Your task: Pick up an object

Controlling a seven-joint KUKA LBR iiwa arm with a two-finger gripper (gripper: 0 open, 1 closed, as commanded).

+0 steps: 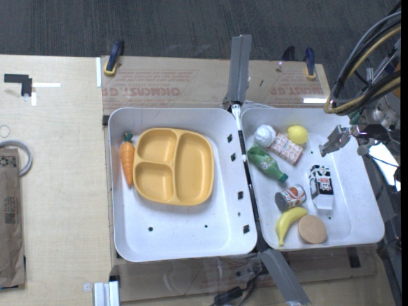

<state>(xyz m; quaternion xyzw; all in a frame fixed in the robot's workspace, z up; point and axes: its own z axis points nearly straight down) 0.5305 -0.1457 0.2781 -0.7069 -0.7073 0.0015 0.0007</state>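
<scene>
The right bin [357, 234] holds several objects: a white ball [264, 134], a lemon [297, 134], a pink snack box [285, 148], a green bottle [268, 163], a small can [292, 197], a black-and-white carton [321, 185], a banana [288, 223] and a tan round disc [312, 229]. My gripper [334, 141] hangs over the bin's upper right part, to the right of the lemon and above the carton. Nothing is seen in its grasp.
The left bin [185, 241] holds a yellow divided plate [175, 166] with an orange carrot [127, 161] at its left. A grey divider post [239, 69] rises between the bins. Cables [366, 56] loop at the far right.
</scene>
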